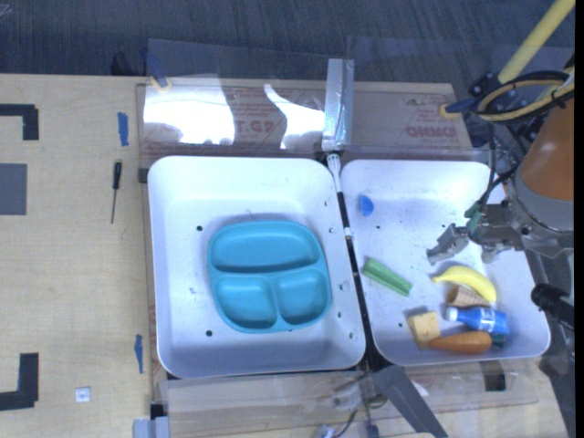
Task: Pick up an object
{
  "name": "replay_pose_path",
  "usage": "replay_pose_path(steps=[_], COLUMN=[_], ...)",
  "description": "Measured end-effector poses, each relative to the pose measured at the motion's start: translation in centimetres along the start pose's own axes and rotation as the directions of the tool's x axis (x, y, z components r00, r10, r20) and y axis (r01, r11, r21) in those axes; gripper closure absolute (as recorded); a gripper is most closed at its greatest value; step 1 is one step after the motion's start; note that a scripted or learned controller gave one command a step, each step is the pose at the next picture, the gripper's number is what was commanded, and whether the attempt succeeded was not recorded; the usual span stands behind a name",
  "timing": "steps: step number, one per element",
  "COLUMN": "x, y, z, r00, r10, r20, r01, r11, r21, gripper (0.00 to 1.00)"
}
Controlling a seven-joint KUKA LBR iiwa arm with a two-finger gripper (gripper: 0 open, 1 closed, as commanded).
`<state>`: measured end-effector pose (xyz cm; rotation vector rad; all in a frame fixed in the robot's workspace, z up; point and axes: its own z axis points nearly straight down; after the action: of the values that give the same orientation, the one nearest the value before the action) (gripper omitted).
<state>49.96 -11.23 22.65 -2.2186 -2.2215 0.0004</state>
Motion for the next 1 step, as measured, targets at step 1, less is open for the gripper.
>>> replay_pose_path(steps=[1], x=[2.06], y=[-1.86], z=[13.72], r00=[0.994], r10=[-0.113], r20=[0.002], r01=[0.113], r11=[0.994], r21=[-0.006], gripper=[0.0])
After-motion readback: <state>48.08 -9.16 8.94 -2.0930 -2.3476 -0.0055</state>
